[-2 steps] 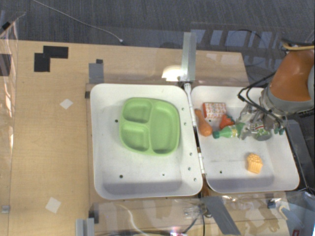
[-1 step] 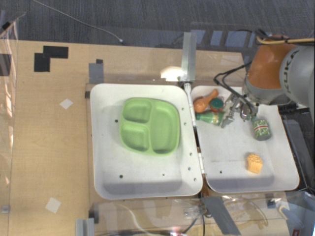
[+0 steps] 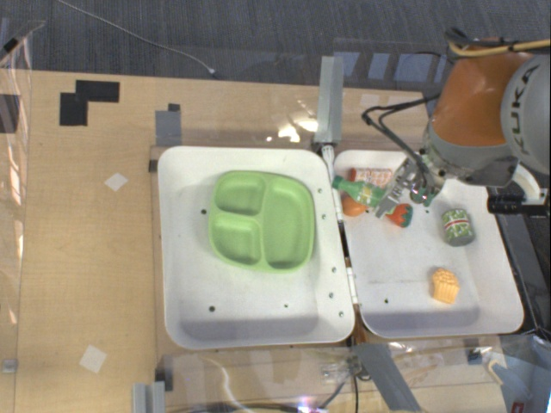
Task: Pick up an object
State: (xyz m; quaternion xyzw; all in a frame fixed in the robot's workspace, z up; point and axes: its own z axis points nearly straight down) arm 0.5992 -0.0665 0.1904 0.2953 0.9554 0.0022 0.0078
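Target likely green bottle (image 3: pixel 362 191): lies flat in right bin (image 3: pixel 482 317), long axis running left-right with slight tilt, cap end toward divider. Gripper (image 3: pixel 406 193) low over its right end, just beside red-orange toy (image 3: pixel 399 216). Finger spread unreadable, grasp unconfirmed. Can (image 3: pixel 458 227), yellow toy (image 3: pixel 444 286) well apart, to the right and nearer the front edge.

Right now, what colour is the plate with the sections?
Light green, seen clearly in the camera view.

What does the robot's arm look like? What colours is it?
The arm is chunky and rounded, grey, with a wide orange band above the wrist. Black cables loop beside it. Dark letters mark its grey shell. Its gripper is small, metallic and silver-grey.
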